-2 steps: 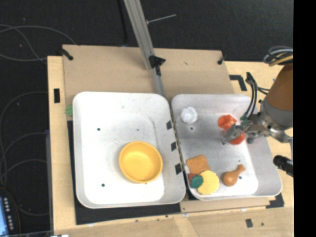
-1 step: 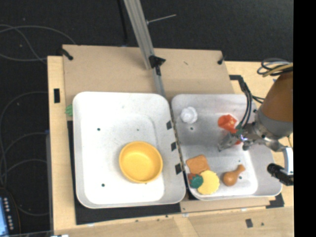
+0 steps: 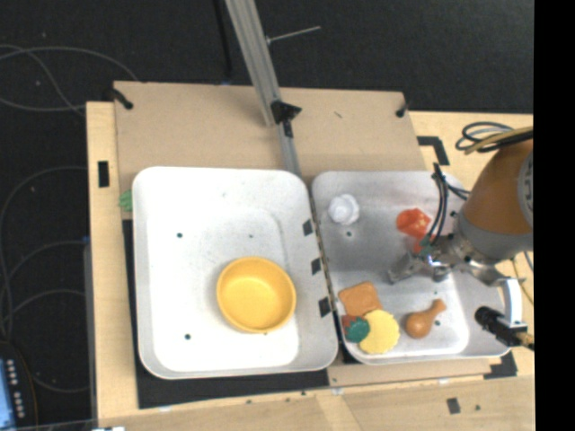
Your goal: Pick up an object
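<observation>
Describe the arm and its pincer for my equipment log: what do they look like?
The arm is a rounded, bulky body, orange-brown above and grey below, with thin dark cables running down its side. The pincer is a small grey metal assembly at its tip.

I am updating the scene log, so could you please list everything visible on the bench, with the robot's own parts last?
bowl: 1, yellow, left bin, near its front.
left bin: 1, white.
right bin: 1, white.
clear cup-like item: 1, translucent white, right bin, back left.
red object: 1, red, right bin, back, beside the gripper.
toast-like piece: 1, orange-brown, right bin, front left.
yellow toy: 1, yellow, right bin, front.
green piece: 1, green, touching the yellow toy.
drumstick: 1, brown, right bin, front right.
arm: 1, grey and orange, from the right.
gripper: 1, dark, low over the right bin.
</observation>
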`<control>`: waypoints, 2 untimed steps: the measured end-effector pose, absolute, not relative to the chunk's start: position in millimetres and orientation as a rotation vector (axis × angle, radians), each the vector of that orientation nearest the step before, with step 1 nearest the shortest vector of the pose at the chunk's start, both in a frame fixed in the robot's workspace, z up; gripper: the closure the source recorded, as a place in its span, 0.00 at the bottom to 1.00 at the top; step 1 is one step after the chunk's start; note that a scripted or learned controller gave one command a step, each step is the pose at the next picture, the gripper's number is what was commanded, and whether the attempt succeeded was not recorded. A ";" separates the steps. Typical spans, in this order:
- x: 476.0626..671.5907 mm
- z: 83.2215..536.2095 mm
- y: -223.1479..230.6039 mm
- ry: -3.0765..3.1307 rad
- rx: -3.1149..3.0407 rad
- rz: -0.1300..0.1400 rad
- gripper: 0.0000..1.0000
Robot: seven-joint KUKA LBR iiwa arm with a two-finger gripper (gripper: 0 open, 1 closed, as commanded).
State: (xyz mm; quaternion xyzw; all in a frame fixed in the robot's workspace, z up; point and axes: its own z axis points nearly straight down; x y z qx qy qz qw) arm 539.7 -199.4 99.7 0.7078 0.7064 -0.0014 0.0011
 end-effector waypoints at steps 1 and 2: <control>541.2 112.0 -199.6 2.211 2.223 0.004 1.00; 535.5 158.4 -199.7 2.212 2.224 0.006 1.00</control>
